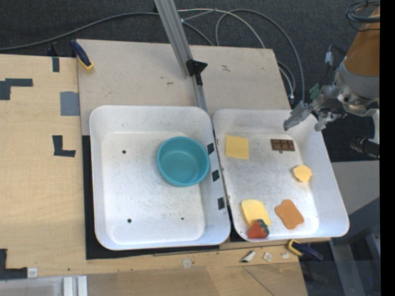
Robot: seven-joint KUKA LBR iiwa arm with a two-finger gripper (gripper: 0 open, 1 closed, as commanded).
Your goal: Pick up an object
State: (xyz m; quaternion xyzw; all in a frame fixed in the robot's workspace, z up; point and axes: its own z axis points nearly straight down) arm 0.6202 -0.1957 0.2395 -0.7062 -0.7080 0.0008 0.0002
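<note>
1. Camera view looks down on two white bins; the gripper (307,117) hangs over the far right corner of the right bin (330,193), its two grey fingers spread apart with nothing between them.
2. Nearest the jaws is a small brown chocolate-bar piece (282,145), just below and to their left on the bin floor, apart from the fingers.
3. A yellow square slab (237,147) lies farther left of the jaws, level with the chocolate piece.
4. A small yellow lump (302,173) sits below the jaws, near the bin's right wall.
5. Well below the jaws, at the near end, lie an orange oval piece (289,214), a yellow wedge (253,211) and a red strawberry (258,229) touching that wedge.
6. Far left of the jaws, the left bin (111,184) holds an upright teal bowl (182,160).
</note>
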